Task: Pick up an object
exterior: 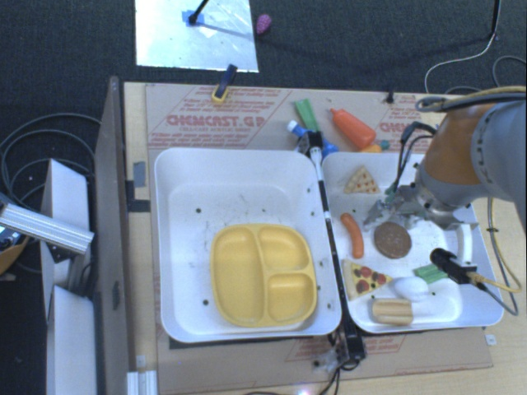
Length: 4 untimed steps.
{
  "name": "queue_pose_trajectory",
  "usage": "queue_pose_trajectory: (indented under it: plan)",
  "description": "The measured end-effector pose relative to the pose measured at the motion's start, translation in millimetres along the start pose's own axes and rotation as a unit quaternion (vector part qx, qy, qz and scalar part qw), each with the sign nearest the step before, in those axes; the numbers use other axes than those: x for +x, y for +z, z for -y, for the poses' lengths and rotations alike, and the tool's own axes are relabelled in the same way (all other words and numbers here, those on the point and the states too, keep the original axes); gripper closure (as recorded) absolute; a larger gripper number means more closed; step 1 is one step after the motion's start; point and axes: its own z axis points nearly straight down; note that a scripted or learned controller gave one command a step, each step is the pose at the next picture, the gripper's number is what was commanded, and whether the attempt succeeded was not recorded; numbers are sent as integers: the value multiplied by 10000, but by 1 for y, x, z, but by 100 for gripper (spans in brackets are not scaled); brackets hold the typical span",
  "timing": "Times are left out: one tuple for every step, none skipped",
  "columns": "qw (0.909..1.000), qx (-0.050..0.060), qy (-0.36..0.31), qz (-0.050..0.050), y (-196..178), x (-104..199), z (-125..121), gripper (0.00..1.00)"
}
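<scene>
My gripper (pixel 397 211) hangs over the middle of the right bin (pixel 487 309), just above and behind a brown round disc (pixel 393 240). It looks open, and I see nothing between its fingers. Around it lie a red sausage (pixel 354 234), a tan pizza wedge (pixel 360 181), a pepperoni pizza slice (pixel 365 279), a white egg (pixel 410 287), a bread roll (pixel 391 310), a small green piece (pixel 430 272) and a white piece (pixel 464 242). The arm partly covers the bin's back right corner.
The left bin (pixel 189 188) holds a yellow divided plate (pixel 263 273). Behind the bins, on the cardboard, lie an orange carrot (pixel 352 129), a green stick (pixel 305 113) and a blue and white item (pixel 300 128).
</scene>
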Motion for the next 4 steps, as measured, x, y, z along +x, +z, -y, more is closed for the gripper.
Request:
queue_pose_trajectory:
  plan:
    - [10000, -44, -36, 7, -3, 47, -12, 0]
    - [10000, -15, 17, 15, -2, 22, 47, 0]
    - [9999, -96, -36, 22, -8, 31, -62, 0]
    - [9999, -100, -24, 27, -94, 19, -81, 0]
